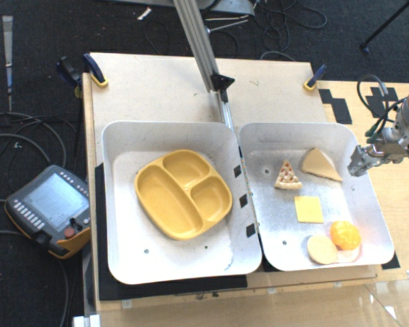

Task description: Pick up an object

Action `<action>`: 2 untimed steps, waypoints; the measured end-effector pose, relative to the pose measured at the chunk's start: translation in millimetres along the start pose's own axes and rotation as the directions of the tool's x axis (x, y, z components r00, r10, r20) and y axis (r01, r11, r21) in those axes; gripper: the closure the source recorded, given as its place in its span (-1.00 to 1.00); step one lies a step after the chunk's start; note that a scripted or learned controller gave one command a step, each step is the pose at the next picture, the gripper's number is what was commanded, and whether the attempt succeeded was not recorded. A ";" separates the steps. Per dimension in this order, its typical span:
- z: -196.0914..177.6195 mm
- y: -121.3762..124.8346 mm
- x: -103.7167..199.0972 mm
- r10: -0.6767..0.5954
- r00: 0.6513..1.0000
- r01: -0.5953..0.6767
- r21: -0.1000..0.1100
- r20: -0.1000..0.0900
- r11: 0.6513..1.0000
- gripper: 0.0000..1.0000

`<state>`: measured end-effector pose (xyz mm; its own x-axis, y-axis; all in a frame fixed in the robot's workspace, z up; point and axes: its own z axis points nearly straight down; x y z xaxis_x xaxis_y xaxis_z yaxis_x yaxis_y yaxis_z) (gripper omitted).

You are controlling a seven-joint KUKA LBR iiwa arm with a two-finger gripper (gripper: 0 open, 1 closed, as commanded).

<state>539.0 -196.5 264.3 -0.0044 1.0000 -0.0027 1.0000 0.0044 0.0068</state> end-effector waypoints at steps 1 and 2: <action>10.2 -2.9 46.8 -0.003 1.000 0.003 0.007 -0.004 1.000 1.00; 8.7 -7.5 95.7 -0.003 1.000 0.003 0.007 -0.005 1.000 1.00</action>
